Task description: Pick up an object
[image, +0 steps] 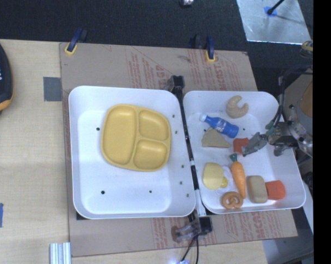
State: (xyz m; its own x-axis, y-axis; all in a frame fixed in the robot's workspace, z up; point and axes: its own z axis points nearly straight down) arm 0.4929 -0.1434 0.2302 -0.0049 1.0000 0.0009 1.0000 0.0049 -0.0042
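in the camera view we see the gripper (257,142) at the right of the frame, low over the right bin (286,106), its dark fingers pointing toward the frame's left and looking spread a little, with nothing between them. the task names no one object, so we judge the small red block (241,145) to be the likely target, since it lies just beside the fingertips on their left, touching or nearly so. to do this step well we would want the fingers to straddle the block before they press together, and to come down straight, because the tan wedge (215,140) sits just beside it toward the upper left and the carrot (238,179) lies just below it; a slanted approach could push the block into either.

the other things in the same bin sit further off: the blue bottle (221,126) above and left of the claw, the cashew-shaped piece (237,106) near the top, the yellow lump (214,176), pretzel (231,200), tan block (257,188) and orange-red block (275,190) along the lower part. the left bin (83,147) holds a yellow divided plate (136,137), well apart from the claw
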